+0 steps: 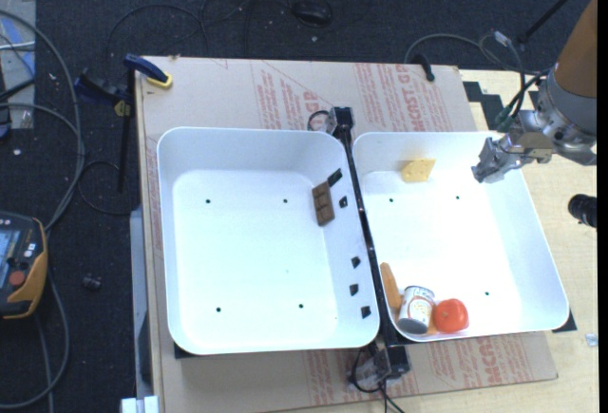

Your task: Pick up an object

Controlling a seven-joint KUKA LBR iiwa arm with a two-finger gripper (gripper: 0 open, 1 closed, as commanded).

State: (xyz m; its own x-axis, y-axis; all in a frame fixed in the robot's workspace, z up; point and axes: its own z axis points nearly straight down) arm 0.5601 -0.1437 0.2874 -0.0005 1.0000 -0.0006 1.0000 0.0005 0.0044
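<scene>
Hovering end effector (490, 164) above right bin's (532, 221) far edge, touching nothing, finger spread impossible to tell.

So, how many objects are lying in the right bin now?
4: a yellow piece near the far wall, and at the near left corner a carrot, a small can and a tomato. Something may hide behind these.

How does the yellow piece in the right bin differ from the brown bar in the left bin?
The yellow piece is pale and squat; the brown bar is dark and long. The yellow piece lies near its bin's far wall; the brown bar lies against its bin's right wall. Both rest apart from the pincer.
</scene>
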